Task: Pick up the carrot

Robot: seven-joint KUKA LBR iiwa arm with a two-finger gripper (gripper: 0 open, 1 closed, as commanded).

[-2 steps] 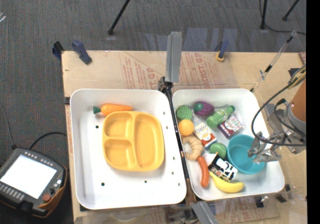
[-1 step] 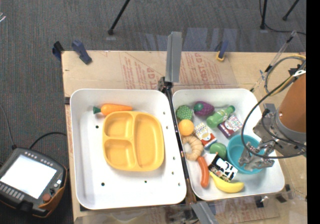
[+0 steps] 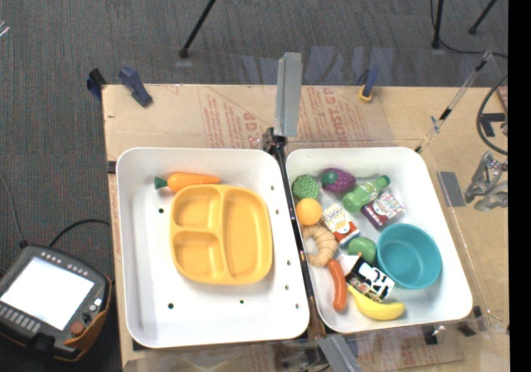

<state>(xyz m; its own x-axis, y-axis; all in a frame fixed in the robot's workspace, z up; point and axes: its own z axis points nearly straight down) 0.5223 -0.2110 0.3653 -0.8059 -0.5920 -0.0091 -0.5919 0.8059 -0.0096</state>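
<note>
Carrot (image 3: 189, 181) in left bin (image 3: 133, 279), touching yellow tray's (image 3: 221, 233) top edge | gripper state: cannot tell

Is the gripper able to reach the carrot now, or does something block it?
Probably yes. The carrot lies bare in the left bin, beside the yellow plate, with nothing on top of it.

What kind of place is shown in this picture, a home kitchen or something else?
Probably a robotics lab, not a kitchen. Two white bins sit on a cardboard-covered bench, holding toy food such as a carrot and banana. Tripod legs stand on carpet, and a control pendant lies nearby.
</note>
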